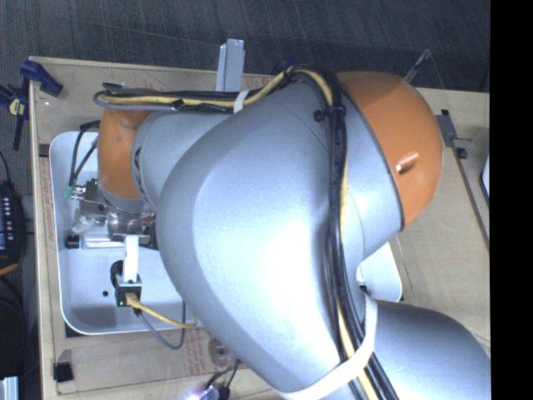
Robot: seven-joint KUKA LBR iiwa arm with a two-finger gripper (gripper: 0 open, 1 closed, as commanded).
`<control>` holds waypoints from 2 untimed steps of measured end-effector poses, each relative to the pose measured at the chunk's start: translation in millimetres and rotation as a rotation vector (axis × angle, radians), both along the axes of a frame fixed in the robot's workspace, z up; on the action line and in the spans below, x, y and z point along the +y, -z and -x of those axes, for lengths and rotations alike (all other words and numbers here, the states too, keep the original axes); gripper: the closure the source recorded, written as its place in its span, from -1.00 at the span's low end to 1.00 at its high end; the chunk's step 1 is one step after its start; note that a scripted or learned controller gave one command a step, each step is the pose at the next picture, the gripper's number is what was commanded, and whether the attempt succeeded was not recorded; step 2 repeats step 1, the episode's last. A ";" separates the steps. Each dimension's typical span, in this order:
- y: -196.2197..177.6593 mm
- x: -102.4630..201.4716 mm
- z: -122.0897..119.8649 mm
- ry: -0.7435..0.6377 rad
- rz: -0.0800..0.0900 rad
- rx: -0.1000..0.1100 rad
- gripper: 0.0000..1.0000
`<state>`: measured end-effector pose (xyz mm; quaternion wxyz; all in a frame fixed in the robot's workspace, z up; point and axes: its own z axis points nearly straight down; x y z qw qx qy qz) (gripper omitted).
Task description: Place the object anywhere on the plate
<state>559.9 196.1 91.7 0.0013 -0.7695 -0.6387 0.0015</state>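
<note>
One arm (275, 240) is seen, its smooth grey shell bulking across most of the bench (433, 248) and hiding the greater part of both bins. Two orange sections are counted on it — a large rounded dome (400, 157) at the upper right and a narrower band (117, 157) above the wrist at the left. A bundle of yellow and black cables (337, 223) is run along the shell, and a second length is looped over the wrist toward the bench's far edge.

The gripper (104, 223) is found at the left end of the arm, a cluster of bright metal parts and small fittings lowered over the left bin (62, 223). Whether it is spread or closed cannot be told, since the assembly is viewed from above and behind and its working end is masked by its own hardware. A small white and black connector (127, 277) with a yellow lead is hung just beside it, on the near side.

One bin is plainly visible: shallow, white, glossy, with rounded corners, only its left wall and near corner being exposed. A sliver of a second white surface (385, 277) is glimpsed on the far side of the arm from the gripper. Neither the object nor the plate can be made out — both are presumably behind the arm, and their position cannot be told.

The bench is of pale wood, with blue clamps (37, 75) at its far left corner and a dark carpeted floor (125, 15) beyond.
</note>
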 end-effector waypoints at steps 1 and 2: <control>-9.1 -5.0 -0.5 -0.001 0.009 0.003 1.00; -9.1 -5.0 -0.5 -0.001 0.009 0.003 1.00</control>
